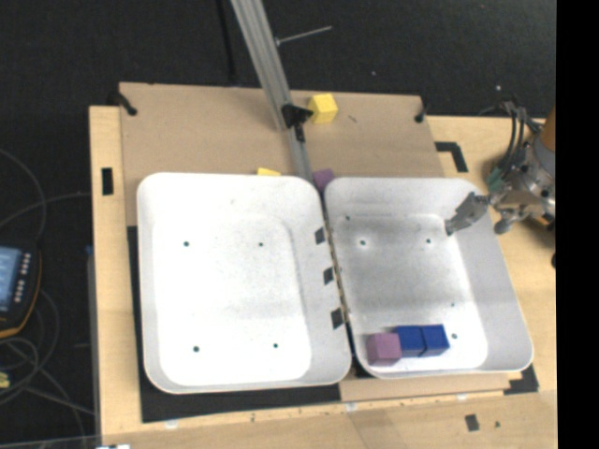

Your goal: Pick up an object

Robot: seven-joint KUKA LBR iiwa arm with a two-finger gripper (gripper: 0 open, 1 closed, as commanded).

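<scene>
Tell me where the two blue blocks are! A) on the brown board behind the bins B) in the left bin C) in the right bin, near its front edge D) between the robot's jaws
C: the blue blocks sit side by side in the right bin, close to its front edge, next to a purple block.

gripper [487, 210] at right bin's [487, 288] upper-right rim | purple block [382, 347] touching blue block [420, 339], right bin's near edge | left bin [225, 279] beside it | yellow block [324, 108] on desk [374, 129], behind the bins
</scene>
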